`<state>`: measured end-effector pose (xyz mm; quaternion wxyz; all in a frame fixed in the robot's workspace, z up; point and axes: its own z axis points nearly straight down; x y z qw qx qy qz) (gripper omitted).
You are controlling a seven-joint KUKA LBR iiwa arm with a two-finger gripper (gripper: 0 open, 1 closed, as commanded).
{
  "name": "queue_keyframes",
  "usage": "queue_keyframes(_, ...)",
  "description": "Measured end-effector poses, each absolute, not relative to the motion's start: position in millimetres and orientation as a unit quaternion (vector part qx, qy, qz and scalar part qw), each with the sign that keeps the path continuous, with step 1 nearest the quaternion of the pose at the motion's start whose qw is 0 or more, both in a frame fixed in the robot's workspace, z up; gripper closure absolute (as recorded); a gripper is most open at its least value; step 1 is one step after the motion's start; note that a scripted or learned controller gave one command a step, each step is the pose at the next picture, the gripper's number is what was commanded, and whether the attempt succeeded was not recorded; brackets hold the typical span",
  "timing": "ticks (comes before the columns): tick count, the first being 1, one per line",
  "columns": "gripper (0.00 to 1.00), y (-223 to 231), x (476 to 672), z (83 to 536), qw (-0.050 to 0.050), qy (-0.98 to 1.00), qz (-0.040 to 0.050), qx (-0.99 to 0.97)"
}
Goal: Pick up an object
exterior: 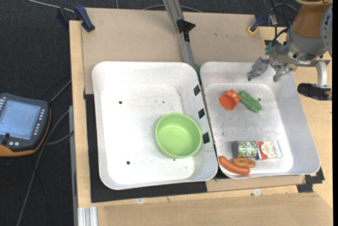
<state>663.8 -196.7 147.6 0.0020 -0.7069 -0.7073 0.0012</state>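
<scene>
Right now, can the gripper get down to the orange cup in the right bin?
Probably yes. The gripper hangs over the bin's far corner, and the orange cup lies uncovered; only the green vegetable beside it crowds one side.

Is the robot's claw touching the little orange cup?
Apart. In the camera view the gripper hangs over the right bin's far edge, and bare white bin floor shows between it and the orange cup.

A grey-and-orange handheld control pendant [21, 123] is seen left of the desk [137, 35]; blue clamps [84, 18] are fixed to its far edge.
</scene>
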Motion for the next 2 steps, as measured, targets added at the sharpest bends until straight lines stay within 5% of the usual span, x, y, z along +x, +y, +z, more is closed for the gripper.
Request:
queue_keyframes(1,0.0,-196,662.8,95,0.002,-0.707,0.001,-0.707)
queue_keyframes(2,1.0,-196,664.7,109,-0.001,-0.707,-0.0004,-0.707)
